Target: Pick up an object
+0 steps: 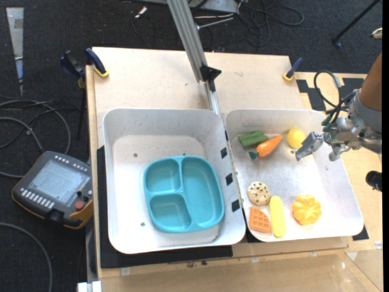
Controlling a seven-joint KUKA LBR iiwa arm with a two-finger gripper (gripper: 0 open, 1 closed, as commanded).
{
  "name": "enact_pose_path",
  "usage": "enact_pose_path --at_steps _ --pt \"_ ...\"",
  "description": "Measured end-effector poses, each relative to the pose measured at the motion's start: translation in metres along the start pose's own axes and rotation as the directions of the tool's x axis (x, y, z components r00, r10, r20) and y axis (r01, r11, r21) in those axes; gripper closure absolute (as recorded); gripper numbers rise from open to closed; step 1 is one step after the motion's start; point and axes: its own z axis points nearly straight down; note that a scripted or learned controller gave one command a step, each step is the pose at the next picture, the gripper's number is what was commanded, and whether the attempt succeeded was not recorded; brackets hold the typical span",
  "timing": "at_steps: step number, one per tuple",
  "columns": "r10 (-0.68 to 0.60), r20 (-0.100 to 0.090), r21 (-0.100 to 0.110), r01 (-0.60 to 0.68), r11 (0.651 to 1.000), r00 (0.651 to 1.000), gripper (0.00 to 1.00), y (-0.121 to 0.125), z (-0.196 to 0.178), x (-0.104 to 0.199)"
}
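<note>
- The end effector hung open and wide over the right bin, fingers holding nothing.
- A lemon lay just beside one fingertip, with a carrot close by.
- The left bin held a teal divided tray.
- The counter stood on dark, cable-strewn floor.

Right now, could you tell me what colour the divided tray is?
Light blue-teal tray, in the camera view.

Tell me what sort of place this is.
Most likely a robotics lab test bench. Two white bins sit on a clamped board, toy food such as a carrot lies in one, a teach pendant rests on the dark floor among loose cables, and the arm's pincer reaches in.
</note>
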Motion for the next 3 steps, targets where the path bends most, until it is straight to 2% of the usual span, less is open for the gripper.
enact_pose_path --at_steps 1,2,3 --pt "0.001 0.0 -0.001 -0.001 1.0 1.0 0.0 0.0 0.0 0.0" --pt "0.001 -0.001 0.005 -0.001 1.0 1.0 0.0 -0.007 0.053 0.009" --pt "0.003 -0.001 0.006 -0.003 1.0 1.0 0.0 -0.011 0.112 0.0"
